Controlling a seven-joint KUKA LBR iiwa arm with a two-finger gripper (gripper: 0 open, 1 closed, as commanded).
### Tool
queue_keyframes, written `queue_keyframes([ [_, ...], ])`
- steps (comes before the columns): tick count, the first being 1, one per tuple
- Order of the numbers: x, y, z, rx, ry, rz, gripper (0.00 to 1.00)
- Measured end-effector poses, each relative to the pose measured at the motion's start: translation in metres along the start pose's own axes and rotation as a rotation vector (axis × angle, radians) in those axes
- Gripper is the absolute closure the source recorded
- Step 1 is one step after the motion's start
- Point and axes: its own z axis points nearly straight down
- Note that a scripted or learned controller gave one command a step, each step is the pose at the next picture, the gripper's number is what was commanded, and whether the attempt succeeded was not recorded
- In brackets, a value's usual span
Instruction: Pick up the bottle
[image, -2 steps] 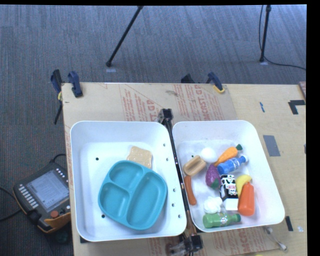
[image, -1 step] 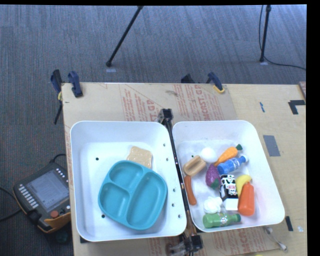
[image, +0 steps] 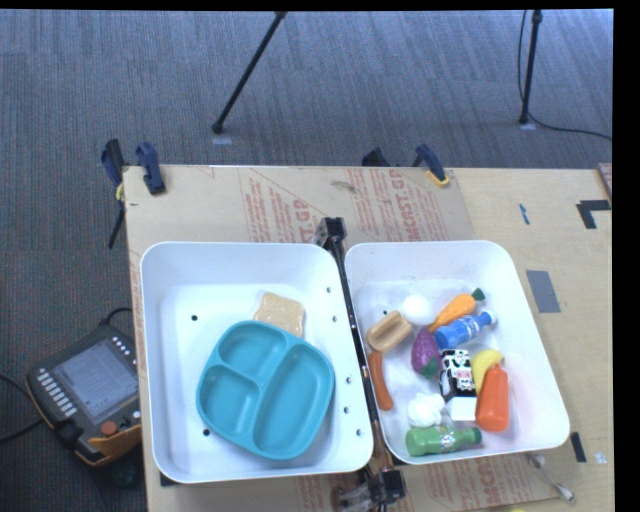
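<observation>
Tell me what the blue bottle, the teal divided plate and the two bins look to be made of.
Blue bottle: likely moulded toy plastic, smooth, solid colour with a white cap.
Teal divided plate: plastic by its look, even colour, soft sheen, rounded moulded compartments.
Left bin and right bin: probably thin formed plastic, white, rounded rims; could be coated metal.

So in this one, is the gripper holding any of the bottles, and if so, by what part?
Nothing is held. The blue bottle, the orange bottle and the green bottle all lie loose among the toy food in the right bin.
</observation>
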Motion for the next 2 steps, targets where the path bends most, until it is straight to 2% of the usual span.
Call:
queue_keyframes([
  [1, 0.0079, 0.0098, -0.0212, 0.003, 0.000, -0.143, 1.00],
  [2, 0.0096, 0.0120, -0.0151, -0.001, 0.000, -0.574, 1.00],
])
